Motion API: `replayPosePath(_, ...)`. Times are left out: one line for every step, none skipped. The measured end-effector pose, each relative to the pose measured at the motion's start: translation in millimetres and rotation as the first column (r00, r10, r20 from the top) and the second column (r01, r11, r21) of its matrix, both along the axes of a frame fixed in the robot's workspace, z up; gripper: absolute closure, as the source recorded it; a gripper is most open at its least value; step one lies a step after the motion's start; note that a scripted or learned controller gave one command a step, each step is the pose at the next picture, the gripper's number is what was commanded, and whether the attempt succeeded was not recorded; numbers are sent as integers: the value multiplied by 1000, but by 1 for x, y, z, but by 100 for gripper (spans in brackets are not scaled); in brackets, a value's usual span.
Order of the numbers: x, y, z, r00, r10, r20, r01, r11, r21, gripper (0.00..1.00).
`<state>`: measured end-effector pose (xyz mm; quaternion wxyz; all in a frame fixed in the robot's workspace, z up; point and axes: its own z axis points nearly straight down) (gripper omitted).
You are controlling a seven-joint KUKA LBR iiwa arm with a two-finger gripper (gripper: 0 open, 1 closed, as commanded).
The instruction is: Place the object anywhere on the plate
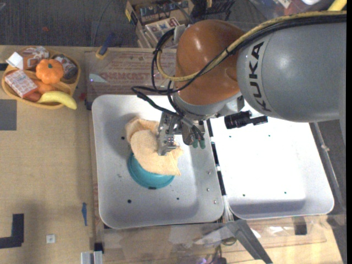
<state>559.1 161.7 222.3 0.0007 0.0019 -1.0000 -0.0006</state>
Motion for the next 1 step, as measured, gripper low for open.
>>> replayPosePath(0,0,0,1000,0,0,0,1000,0,0)
